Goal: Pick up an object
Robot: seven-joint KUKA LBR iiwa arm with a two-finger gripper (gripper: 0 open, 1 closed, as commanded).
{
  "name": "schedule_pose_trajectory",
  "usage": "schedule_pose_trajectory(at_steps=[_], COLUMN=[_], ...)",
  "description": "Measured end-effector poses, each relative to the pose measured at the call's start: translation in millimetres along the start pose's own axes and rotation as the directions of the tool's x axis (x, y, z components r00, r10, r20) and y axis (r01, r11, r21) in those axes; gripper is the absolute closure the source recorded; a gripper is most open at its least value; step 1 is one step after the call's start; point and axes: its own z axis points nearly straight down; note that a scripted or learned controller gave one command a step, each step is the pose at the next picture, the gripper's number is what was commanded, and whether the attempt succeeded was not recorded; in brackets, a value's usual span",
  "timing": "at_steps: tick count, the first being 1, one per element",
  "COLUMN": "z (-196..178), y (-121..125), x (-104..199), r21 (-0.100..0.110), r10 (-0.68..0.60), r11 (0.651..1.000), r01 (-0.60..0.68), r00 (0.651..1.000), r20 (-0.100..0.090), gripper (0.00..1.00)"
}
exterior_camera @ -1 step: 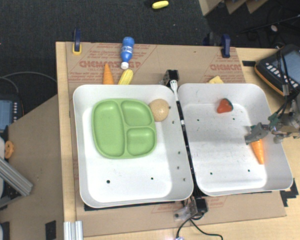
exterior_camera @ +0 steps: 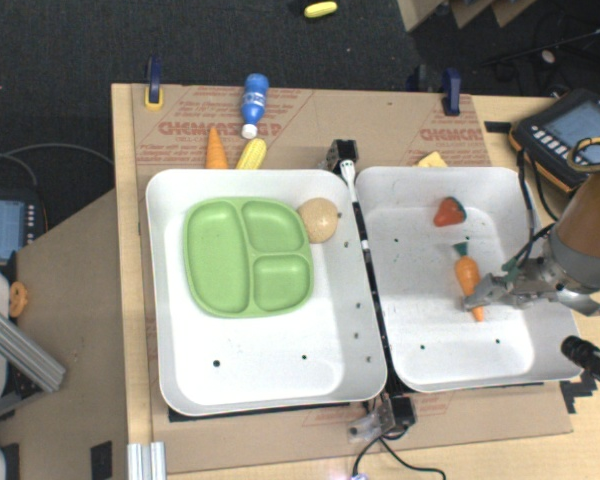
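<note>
In the right bin (exterior_camera: 420, 358) lies a small orange carrot (exterior_camera: 466, 276) with a green top, pointing toward the front. A red strawberry (exterior_camera: 449, 211) sits behind it. My gripper (exterior_camera: 500, 290) is low over the right bin, right beside the carrot's lower right side, with the grey arm (exterior_camera: 580, 243) reaching in from the right. Whether it touches the carrot is unclear. The left bin (exterior_camera: 240, 368) holds a green divided plate (exterior_camera: 248, 256) and a tan round item (exterior_camera: 319, 219) at the plate's far right corner.
Behind the bins on the cardboard lie a blue and white bottle (exterior_camera: 253, 103), an orange carrot (exterior_camera: 215, 150), a yellow corn piece (exterior_camera: 251, 154) and a yellow wedge (exterior_camera: 432, 160). A control pendant (exterior_camera: 570, 138) sits at the right, with its cables running past the right bin.
</note>
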Motion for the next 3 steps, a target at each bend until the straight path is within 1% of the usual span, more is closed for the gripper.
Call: schedule_pose_trajectory(at_steps=[1, 2, 3], z=[-17, -9, -9], y=[1, 59, 56], x=[1, 57, 53], r21=[-0.009, -0.012, -0.009], r10=[-0.001, -0.01, -0.003], r11=[1.0, 1.0, 1.0], r01=[0.001, 0.01, 0.003], r00=[1.0, 1.0, 1.0], r20=[0.004, 0.002, 0.003], gripper=[1.0, 1.0, 0.0])
